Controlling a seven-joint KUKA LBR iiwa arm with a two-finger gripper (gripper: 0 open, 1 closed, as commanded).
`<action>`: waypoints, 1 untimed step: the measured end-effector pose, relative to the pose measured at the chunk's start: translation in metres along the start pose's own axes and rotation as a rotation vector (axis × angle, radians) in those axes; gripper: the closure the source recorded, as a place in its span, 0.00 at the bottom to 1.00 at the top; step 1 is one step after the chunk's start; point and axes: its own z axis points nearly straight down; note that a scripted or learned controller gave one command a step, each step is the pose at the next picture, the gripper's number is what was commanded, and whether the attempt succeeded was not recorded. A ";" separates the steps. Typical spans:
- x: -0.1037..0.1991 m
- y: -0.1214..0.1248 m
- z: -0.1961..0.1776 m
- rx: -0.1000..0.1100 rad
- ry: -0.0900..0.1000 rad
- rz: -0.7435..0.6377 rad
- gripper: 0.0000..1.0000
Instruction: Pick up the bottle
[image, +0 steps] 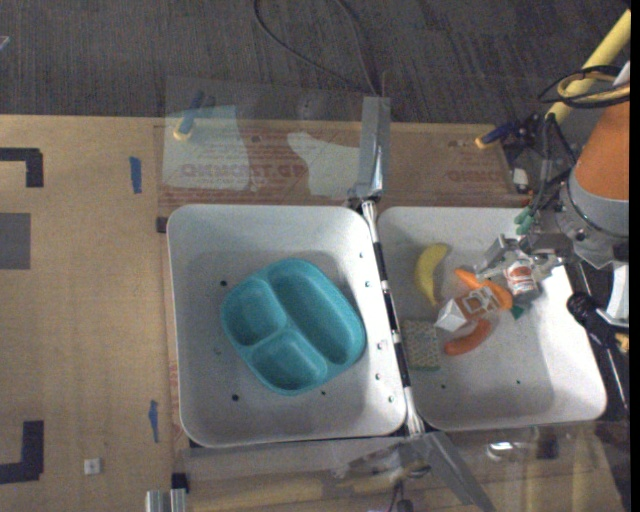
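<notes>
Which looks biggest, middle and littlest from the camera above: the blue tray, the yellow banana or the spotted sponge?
1. Teal plastic tray with three compartments, by far the largest.
2. Yellow banana.
3. Small speckled sponge, close to the banana in size, so that order is unsure.

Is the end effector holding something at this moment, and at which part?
It cannot be told. The end effector is right at the bottle in the right bin, but the view is too small to show a hold.

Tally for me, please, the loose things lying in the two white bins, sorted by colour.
Teal: 1, the divided plate in the left bin
Yellow: 1, the banana in the right bin
Orange: 2, the bottle and a curved piece
White: 1, a small carton
Speckled: 1, a small flat pad
Total: 6
</notes>
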 end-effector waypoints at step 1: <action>-0.002 0.000 -0.010 -0.003 -0.001 0.004 1.00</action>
